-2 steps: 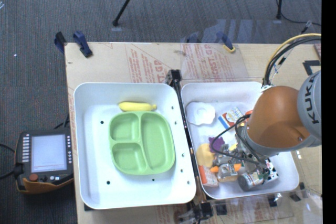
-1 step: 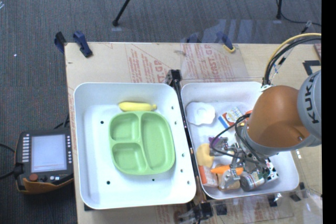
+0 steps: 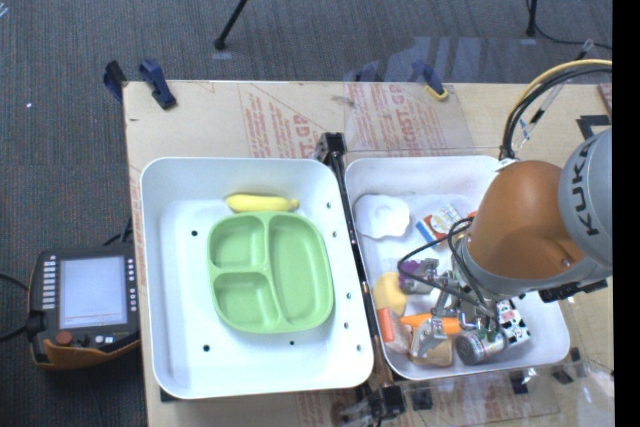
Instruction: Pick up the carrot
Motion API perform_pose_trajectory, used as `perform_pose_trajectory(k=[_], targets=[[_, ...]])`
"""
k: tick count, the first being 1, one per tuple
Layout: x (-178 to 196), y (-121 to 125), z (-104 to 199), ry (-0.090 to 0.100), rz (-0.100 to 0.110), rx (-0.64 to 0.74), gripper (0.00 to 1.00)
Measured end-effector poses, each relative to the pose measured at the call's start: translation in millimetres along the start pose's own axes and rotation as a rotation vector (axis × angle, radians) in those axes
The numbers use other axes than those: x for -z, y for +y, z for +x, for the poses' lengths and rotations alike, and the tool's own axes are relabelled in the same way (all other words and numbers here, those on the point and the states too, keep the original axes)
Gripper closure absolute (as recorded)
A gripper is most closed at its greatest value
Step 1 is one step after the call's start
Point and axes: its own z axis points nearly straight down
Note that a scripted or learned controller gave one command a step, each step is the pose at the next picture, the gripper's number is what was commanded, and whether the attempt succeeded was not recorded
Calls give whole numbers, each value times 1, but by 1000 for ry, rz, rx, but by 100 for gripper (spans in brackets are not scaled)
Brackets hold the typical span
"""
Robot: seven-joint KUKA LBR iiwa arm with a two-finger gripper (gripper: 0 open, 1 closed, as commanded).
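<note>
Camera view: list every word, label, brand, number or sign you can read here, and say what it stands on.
"KU": black letters on the grey arm, cut off at the frame edge.
Red print on the cardboard bench top: too blurred to read.
Packets in the right bin, such as the small packet: print too small to read.
Pendant screen: nothing legible.

1 fixed camera is looking down at a slant from above the bench [image 3: 270,120], taking in both bins.
</note>
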Motion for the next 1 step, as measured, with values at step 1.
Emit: perform_pose_trajectory(k=[1], targets=[[10,2,0,2,-2,6,100]])
